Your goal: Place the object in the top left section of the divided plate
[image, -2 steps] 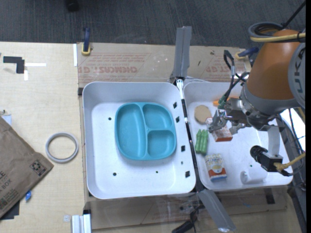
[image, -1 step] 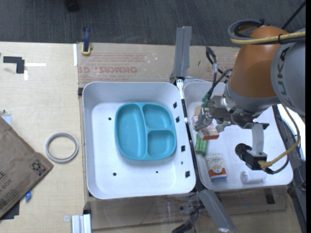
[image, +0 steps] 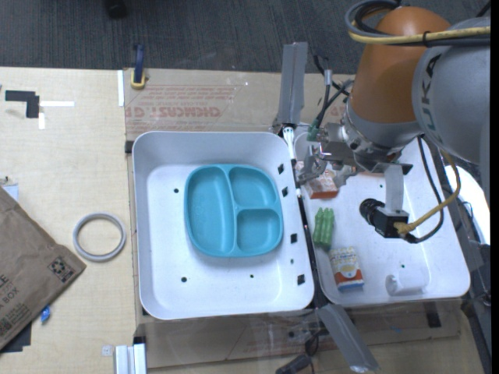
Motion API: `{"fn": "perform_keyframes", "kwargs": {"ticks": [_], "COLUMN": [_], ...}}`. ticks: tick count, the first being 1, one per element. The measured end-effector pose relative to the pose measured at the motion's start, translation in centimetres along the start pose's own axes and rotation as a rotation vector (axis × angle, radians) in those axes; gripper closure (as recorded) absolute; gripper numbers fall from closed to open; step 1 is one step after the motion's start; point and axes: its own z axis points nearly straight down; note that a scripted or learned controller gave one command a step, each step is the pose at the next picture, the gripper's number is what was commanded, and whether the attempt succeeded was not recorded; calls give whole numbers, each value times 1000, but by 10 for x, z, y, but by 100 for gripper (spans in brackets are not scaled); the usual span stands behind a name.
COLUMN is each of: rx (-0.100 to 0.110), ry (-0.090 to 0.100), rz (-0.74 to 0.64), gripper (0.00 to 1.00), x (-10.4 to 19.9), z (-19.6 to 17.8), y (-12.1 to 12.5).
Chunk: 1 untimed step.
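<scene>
Turquoise divided plate [image: 234,209] lying flat near the middle of the left white bin [image: 156,287], its three sections bare. Right white bin [image: 444,275] touches the left one along their shared edge and carries a green packet [image: 323,227] close to that edge, a small carton with a red and white label [image: 347,268] just below the packet, and a pale rounded item [image: 398,285] near the lower right corner. Grey arm with orange band [image: 398,33] reaches in from the right; its hand [image: 316,164] sits low at the upper left of the right bin, directly over a small reddish-white object [image: 323,185]. Contact between hand and object is hidden by the wrist, and I cannot tell whether the hand is released or clenched. On the wooden surface [image: 62,162] left of the bins rest a grey tape ring [image: 99,235] and a brown cardboard box [image: 27,275]
</scene>
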Motion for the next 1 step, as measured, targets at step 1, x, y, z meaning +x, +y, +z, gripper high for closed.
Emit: {"fn": "perform_keyframes", "kwargs": {"ticks": [1], "rx": [0], "ry": [0], "rz": [75], "gripper": [100], "x": [47], "z": [8], "y": [86]}}
